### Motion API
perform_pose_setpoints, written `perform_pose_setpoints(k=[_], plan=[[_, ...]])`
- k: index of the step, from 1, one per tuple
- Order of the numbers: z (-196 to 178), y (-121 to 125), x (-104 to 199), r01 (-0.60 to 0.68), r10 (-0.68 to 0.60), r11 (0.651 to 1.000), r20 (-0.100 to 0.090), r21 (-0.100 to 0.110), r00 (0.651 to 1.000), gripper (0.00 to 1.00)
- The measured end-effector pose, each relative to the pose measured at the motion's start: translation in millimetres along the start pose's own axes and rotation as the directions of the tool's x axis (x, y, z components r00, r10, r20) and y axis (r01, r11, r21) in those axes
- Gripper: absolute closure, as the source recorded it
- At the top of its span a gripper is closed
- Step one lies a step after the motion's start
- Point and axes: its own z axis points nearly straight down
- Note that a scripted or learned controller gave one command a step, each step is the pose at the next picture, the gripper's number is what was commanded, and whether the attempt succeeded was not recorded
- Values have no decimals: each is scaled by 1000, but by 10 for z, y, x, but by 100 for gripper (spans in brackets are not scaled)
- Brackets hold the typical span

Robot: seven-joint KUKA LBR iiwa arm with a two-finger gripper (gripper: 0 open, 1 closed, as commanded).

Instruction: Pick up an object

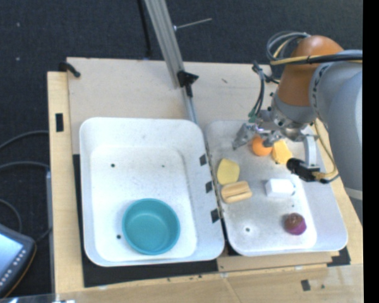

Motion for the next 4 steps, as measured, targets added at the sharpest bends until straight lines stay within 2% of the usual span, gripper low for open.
perform_pose_setpoints(k=[1,2,4], plan=[[271,-4,-16,0,0,1000,-2,13,1000,0],[141,9,-26,0,0,1000,-1,8,1000,100],[-903,89,27,2,-2,1000,-4,5,1000,100]])
